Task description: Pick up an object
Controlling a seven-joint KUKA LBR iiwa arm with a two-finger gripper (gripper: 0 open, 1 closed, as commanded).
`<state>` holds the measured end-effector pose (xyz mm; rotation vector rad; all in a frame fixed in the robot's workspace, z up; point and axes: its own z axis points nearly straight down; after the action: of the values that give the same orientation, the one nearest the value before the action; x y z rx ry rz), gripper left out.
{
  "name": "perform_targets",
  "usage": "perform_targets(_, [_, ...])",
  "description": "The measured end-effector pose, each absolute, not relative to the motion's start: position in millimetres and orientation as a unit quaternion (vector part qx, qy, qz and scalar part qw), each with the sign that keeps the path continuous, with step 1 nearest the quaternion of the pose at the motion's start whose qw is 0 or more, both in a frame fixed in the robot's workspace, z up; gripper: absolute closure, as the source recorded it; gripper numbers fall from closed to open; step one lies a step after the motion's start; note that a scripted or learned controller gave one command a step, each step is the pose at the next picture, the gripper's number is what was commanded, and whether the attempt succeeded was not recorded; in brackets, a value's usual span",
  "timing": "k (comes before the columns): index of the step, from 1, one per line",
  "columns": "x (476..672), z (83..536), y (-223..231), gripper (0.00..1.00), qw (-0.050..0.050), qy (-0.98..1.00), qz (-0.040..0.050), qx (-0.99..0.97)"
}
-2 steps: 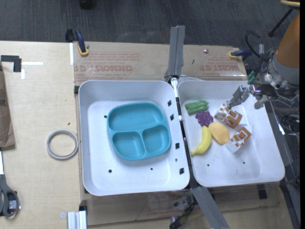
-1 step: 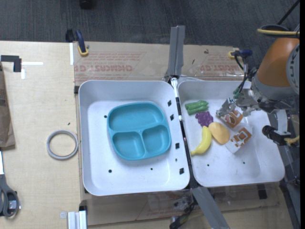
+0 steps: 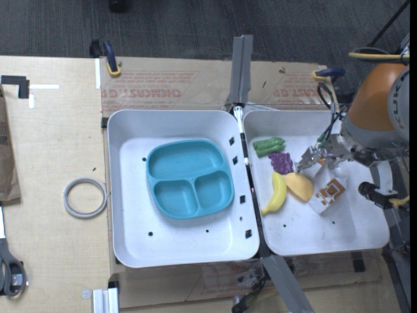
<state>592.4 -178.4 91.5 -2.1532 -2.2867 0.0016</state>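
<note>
Gripper (image 3: pixel 311 159) is hovering low in the right bin (image 3: pixel 365 237), just above the purple grapes (image 3: pixel 281 162) and yellow wedge (image 3: pixel 300 187); whether it's released or clenched, cannot tell. Risk, est.: objs are lying tightly clustered, so descending fingers may be striking two at once and slipping. Banana (image 3: pixel 276 195) is lying w/ long axis running top-right to bottom-left, tip pointing toward the bin divider.

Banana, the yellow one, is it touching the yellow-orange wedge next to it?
Touching. In the camera view, the curved yellow plastic banana lies against the left edge of the yellow-orange wedge-shaped toy, with no white bin floor visible between them.
</note>
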Motion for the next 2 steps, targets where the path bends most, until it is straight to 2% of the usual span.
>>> perform_targets(1, [602.3,92,-123,0.0,0.0,-0.832,0.0002,-0.554])
perform_targets(2, [641.7,88,-117,0.0,0.019,-0.812,0.0132,-0.583])
